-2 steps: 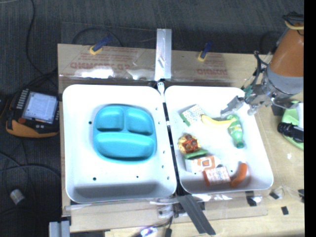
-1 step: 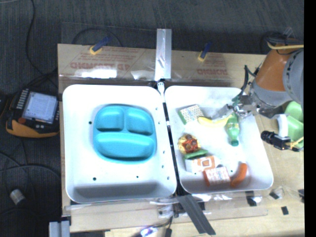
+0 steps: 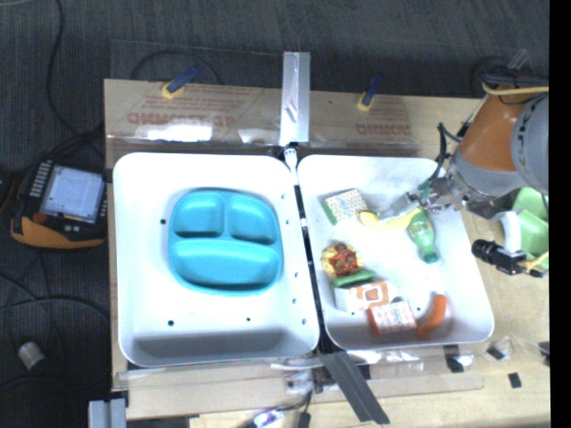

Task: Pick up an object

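The right bin holds several small things. A green bottle lies near its upper right, with a yellow banana-like piece just to its left. My gripper hangs at the bin's upper right corner, just above the bottle and the yellow piece, below the orange band of the arm. A green and white box lies further left. I see nothing held in the gripper.
A red and yellow snack bag, a green strip, an orange and white carton, a red box and an orange-red sausage shape fill the right bin's lower half. The left bin holds a blue divided tray.
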Robot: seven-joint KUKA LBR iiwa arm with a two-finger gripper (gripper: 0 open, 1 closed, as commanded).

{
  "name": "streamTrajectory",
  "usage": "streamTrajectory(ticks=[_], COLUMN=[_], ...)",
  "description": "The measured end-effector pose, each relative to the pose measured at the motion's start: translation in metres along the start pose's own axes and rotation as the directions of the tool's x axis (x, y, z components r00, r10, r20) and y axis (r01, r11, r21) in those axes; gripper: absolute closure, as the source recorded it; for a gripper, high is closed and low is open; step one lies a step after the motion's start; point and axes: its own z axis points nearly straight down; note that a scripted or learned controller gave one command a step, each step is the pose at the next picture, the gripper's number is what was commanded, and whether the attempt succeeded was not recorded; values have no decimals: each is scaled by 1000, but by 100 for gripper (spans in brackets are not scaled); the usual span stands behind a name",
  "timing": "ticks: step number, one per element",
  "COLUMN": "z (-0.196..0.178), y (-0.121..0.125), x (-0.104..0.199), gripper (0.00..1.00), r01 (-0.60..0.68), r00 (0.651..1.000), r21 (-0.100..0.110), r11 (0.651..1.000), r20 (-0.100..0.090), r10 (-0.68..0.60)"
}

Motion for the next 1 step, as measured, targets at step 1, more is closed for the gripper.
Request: streamTrajectory(ticks=[1], z=[2], y=[-20], x=[4], gripper=[0], r01=[-39], r00=[999], r21=[4], r11=[999], r20=[-2], r10=[39])
